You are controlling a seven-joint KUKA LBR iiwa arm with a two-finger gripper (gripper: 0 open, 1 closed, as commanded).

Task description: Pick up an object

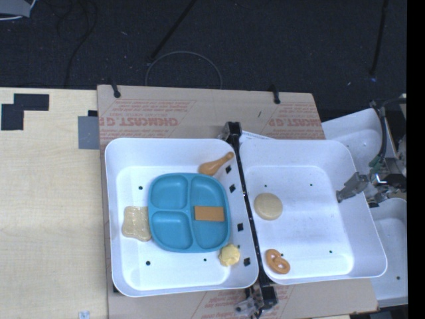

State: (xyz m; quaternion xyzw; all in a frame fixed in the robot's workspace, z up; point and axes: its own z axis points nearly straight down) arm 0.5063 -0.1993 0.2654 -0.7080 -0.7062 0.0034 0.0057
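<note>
Tool [350,189] at the right bin's [362,258] right rim. Left of it, inside that bin: a round cookie [269,206], a pretzel [277,262] nearer the camera. Farther left, the left bin [126,271] holds a divided plate [188,212].

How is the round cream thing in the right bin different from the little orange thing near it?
The cream disc is solid, pale and larger; the orange pretzel is smaller, darker and has holes through it. The disc sits toward the middle-left of the right bin, the pretzel at its front edge. Both lie flat, untouched.

Grey metal fingers [350,187] with thin cables behind.
</note>
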